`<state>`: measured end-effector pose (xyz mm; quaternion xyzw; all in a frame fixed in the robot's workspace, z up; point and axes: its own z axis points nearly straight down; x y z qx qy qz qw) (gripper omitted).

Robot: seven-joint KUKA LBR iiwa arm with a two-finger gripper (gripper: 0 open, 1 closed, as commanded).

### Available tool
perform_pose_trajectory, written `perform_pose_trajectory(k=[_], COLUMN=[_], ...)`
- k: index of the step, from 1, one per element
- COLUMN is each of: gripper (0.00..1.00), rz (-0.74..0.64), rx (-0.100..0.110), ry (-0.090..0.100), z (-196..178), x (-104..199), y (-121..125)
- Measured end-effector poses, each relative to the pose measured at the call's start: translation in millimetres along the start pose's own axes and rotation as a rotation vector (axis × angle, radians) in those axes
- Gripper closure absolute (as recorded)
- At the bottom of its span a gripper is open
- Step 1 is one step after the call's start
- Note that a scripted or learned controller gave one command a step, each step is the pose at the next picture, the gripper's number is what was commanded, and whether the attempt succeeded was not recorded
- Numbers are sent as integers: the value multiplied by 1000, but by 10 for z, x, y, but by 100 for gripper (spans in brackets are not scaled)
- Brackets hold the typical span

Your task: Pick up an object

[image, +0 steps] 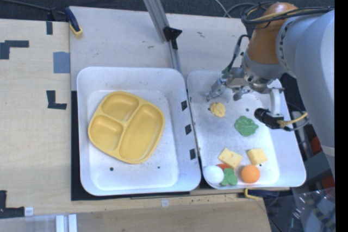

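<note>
You are looking at the right bin (pixel 288 163), where the arm (pixel 304 46) is hovering. The gripper (pixel 227 94), jaws apart and gripping nothing, is hanging just above the pale yellow piece (pixel 218 110). Closing off-centre is likely to nudge it aside.

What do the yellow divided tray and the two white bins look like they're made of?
The yellow tray looks like moulded plastic with a smooth, slightly glossy finish: its colour is even and its compartment ridges are rounded. The left bin and the right bin look like thin white plastic, matte, with dark specks and scuffs.
</note>
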<state>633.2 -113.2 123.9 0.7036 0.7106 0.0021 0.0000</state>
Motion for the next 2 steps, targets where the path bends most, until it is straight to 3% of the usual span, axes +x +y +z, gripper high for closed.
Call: perform_pose_trajectory(k=[1,2], gripper=[100,100], rz=[6,11], rx=[5,-4], ry=[-2,-7], z=[-80,-584], x=[-47,-573], y=[-25,429])
